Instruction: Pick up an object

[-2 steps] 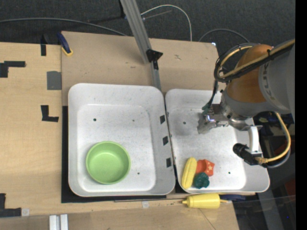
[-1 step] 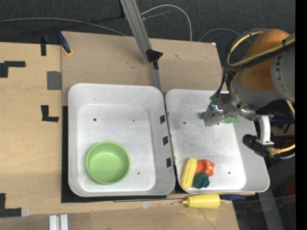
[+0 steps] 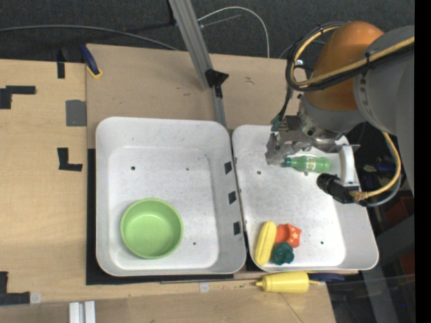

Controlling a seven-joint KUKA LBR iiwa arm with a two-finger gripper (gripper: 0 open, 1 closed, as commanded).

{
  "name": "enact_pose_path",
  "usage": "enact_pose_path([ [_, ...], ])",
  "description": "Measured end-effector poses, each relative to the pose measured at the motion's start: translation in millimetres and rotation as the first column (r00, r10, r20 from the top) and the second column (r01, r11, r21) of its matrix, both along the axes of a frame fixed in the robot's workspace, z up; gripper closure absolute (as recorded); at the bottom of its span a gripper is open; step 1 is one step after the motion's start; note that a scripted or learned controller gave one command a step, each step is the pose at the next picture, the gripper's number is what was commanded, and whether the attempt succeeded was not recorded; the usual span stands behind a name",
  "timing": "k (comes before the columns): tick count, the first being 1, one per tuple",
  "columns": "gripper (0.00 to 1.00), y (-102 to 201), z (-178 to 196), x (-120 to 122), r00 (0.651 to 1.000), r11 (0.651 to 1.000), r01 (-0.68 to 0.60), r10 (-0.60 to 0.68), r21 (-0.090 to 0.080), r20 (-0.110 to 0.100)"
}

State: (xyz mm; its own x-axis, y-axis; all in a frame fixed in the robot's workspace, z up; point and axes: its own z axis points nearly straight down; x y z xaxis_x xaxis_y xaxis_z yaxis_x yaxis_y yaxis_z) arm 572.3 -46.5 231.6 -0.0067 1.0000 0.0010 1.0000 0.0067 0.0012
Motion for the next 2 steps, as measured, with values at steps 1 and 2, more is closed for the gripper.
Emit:
enact_pose_path([
  [1,1.0,50.1,-8.9,29.6,1.0,1.0,0.0,0.0,0.0,-0.002],
  [2,1.0,92.4,-6.4,42.8,1.0,1.0,0.001,-0.001,0.0,-0.002],
])
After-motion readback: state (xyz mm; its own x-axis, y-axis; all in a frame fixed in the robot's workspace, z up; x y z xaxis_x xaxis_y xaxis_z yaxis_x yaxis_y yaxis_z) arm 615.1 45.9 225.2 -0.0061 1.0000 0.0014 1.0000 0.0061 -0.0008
